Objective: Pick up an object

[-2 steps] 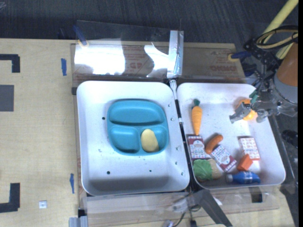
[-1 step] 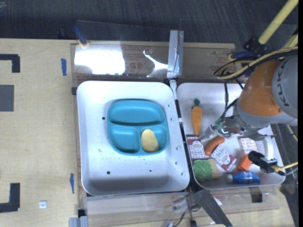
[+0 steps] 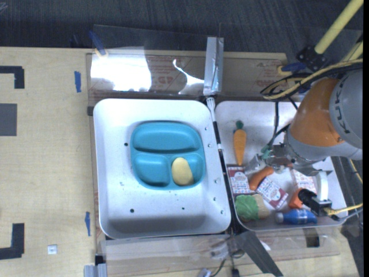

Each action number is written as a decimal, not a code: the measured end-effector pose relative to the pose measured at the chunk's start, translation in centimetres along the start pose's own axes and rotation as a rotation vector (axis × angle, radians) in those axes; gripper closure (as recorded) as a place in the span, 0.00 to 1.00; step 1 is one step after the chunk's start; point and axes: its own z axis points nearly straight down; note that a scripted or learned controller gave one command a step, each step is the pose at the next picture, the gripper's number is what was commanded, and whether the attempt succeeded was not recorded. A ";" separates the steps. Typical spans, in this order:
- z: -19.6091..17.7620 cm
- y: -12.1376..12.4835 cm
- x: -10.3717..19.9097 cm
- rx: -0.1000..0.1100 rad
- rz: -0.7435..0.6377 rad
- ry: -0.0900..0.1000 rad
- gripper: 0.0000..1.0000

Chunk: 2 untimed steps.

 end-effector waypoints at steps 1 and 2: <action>-0.8 -0.1 0.1 0.003 0.000 0.002 1.00; -14.9 2.7 6.1 0.009 0.125 0.008 1.00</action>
